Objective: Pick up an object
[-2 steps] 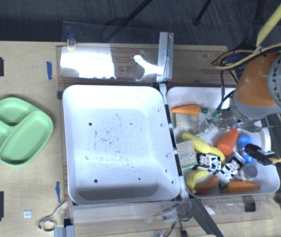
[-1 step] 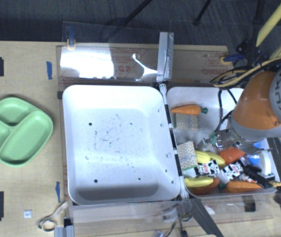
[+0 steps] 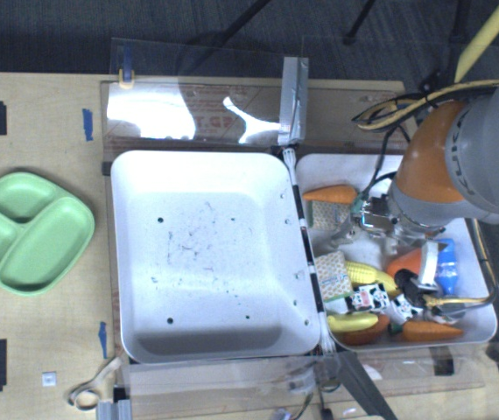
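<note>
The right bin holds a heap of toy food. An orange carrot lies at its far left, with a yellow waffle-like piece and a corn cob below it. A banana and a second carrot lie along the front wall. A blue item and an orange piece sit to the right. My gripper is low in this bin, just right of the first carrot and above the waffle piece. The wrist hides what lies under it.
The left bin sits beside the right one, the two sharing a middle wall. A green divided plate rests on the bench at the far left. Cables loop behind the arm.
</note>
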Robot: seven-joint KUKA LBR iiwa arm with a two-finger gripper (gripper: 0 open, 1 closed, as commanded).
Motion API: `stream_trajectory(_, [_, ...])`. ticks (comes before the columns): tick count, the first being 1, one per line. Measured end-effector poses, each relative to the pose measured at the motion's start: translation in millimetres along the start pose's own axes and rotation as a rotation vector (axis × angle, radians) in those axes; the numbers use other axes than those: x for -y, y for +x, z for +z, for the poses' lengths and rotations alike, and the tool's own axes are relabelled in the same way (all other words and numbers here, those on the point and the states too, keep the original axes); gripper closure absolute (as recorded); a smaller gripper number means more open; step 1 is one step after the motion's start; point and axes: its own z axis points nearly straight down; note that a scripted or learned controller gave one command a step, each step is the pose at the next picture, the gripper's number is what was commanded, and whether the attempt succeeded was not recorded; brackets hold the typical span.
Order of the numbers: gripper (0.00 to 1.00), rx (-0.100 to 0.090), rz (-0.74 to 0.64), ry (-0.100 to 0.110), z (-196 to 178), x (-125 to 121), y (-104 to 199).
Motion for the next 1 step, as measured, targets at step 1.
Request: stream_trajectory(1, [0.0, 0.001, -0.223, 0.002, 1.0, -49.8, -22.6])
